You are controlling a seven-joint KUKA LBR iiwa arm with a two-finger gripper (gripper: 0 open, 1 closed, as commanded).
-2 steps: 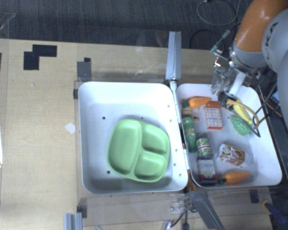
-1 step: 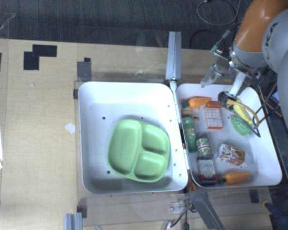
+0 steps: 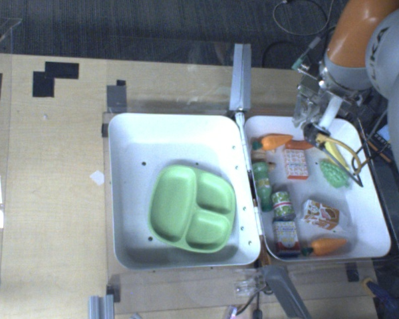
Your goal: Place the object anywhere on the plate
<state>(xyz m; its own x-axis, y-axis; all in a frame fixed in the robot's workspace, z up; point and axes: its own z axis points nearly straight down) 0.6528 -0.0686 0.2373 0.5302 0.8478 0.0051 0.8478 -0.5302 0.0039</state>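
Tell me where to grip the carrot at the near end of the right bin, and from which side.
Grip the carrot across its thick orange middle, coming straight down. It lies flat, lengthwise left to right, with bare floor behind it; the bin wall sits close in front, so the fit there may be tight.

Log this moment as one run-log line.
gripper: over right bin far edge, fingers unclear | green plate: left bin, nothing on it | placement: not yet done

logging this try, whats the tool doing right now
tool: over the back of the right bin, above the toys; open or closed cannot be told, and nothing visibly held.
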